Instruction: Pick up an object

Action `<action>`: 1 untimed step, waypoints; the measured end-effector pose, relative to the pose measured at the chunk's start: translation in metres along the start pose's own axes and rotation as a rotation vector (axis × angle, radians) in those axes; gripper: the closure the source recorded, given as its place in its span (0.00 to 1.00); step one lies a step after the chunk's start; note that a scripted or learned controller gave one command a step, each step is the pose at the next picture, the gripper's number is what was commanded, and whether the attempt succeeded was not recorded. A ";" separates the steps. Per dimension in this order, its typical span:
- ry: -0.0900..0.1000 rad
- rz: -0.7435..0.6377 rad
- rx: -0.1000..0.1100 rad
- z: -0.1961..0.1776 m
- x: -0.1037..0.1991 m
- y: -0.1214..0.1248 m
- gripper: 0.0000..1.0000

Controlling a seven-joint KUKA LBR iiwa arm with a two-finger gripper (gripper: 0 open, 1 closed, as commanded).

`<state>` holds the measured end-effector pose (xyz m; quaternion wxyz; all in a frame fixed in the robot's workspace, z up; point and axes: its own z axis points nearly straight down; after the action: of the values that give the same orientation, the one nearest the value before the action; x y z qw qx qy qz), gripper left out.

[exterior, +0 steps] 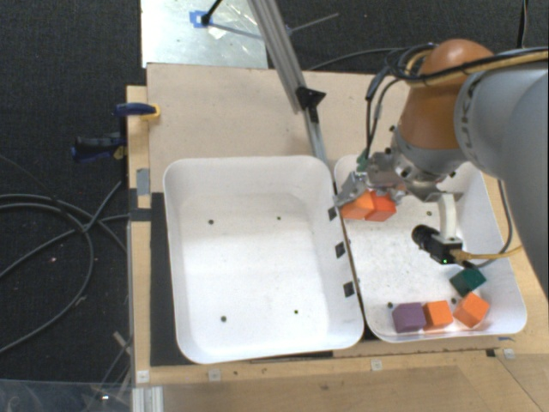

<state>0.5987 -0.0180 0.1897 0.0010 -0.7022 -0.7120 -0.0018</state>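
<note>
Two white bins sit side by side on the tabletop (214,110). Left bin (257,256) fills centre frame; right bin (502,307) runs to the lower right.

Arm (506,84) enters from the right edge, grey link, orange band above the wrist at upper right. Tool (371,197) is low over the upper left part of the right bin, close to the wall between the bins. An orange block (371,207) sits right at the tool tip, partly covered by it; metal parts flank its left side. Whether the block is truly clamped or just lying under the tip, I cannot tell, and the tool's opening cannot be read from this angle.

Lower right corner of the right bin holds four small pieces in a cluster: purple cube (408,317), orange cube (438,314) touching it, a second orange piece (471,310) just beside, and a dark green block (467,279) just above them. These lie well apart from the tool.

Blue clamp (135,110) grips the tabletop's left edge, upper left of frame. A metal pole (283,50) slants down from top centre towards the bins.
</note>
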 end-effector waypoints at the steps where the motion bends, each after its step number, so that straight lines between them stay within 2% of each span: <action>1: 0.000 0.004 0.007 0.000 0.050 -0.059 1.00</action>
<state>0.5393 0.0317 0.1894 0.0032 -0.7035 -0.7107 0.0006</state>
